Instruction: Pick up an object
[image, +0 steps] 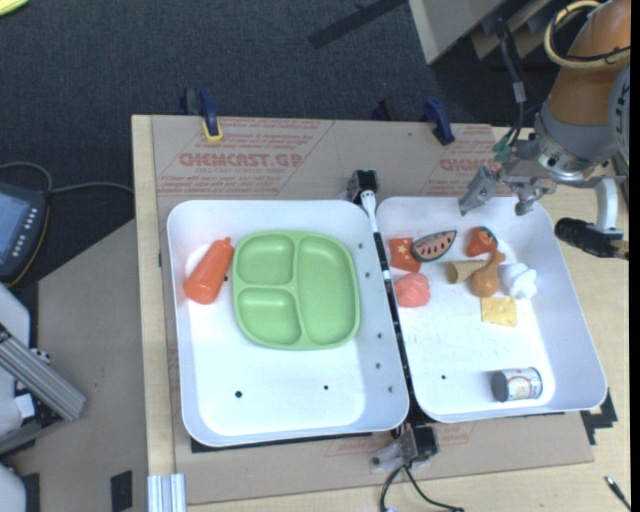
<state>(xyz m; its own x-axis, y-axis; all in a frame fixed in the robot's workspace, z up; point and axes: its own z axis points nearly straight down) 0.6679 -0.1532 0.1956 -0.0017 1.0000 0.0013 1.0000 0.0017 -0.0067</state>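
Observation:
My gripper (496, 197) hangs open over the far edge of the right bin (560, 330), its two grey fingers spread with nothing between them. Just below it lie a strawberry (483, 240), a watermelon slice (434, 244) and a red block (403, 253). Nearer the bin's middle are a pink ball (411, 290), an orange-brown drumstick shape (484, 274), a white lump (518, 282) and a yellow cheese wedge (500, 311). A small can (516, 384) lies on its side at the near right.
The left bin (200, 390) holds a green divided plate (297, 289) and an orange bottle (208, 271) by its left wall. Blue and yellow clamps (209, 114) grip the board's far edge. A black divider bracket (364, 185) sits between the bins.

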